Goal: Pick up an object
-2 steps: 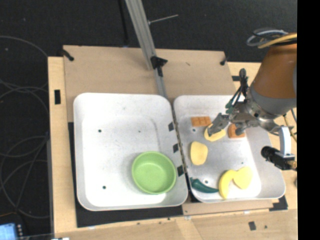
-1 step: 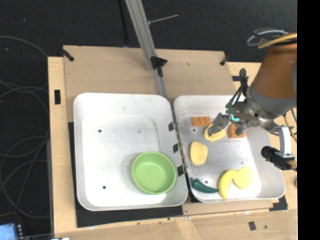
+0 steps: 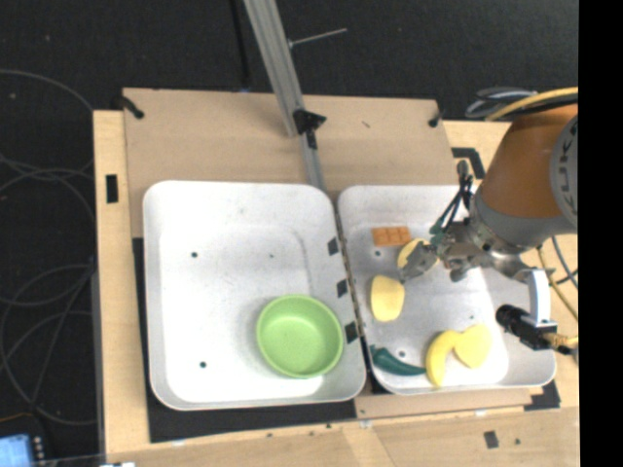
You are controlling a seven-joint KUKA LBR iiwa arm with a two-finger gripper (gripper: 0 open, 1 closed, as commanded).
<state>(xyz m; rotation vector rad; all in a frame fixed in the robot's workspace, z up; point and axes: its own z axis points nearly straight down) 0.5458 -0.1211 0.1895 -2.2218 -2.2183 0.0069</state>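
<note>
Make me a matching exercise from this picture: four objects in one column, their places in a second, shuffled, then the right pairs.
Things:
1. green bowl
2. orange block
3. dark green object
4. hand

Places:
A. right bin, bottom-left corner
B. right bin, near the top, left of the hand
C. left bin, bottom right
D. over the right bin, beside a small yellow piece

Pairs: 1-C, 2-B, 3-A, 4-D

Even overhead light, soft shadows, slight blur, bg dark
</note>
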